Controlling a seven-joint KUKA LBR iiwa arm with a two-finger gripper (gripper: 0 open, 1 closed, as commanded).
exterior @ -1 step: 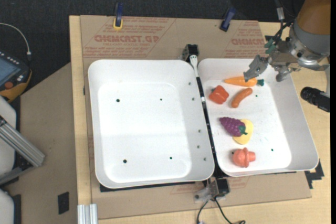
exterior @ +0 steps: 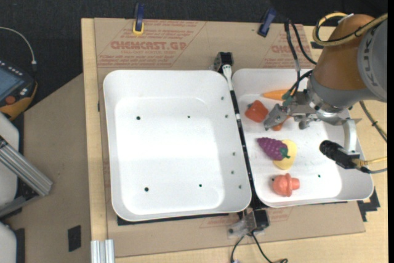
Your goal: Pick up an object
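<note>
I see the claw [exterior: 275, 122] low in the right bin [exterior: 326, 191], over a small red piece beside the red pepper [exterior: 257, 111], though I cannot tell its opening or grip, with purple grapes [exterior: 271, 147] and 1 carrot [exterior: 277, 95] near.

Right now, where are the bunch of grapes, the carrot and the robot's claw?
Purple grapes [exterior: 271, 146]: camera view, middle of the bunch.
Carrot [exterior: 275, 95]: camera view, its orange body.
Gripper [exterior: 278, 120]: camera view, between its fingertips.
</note>
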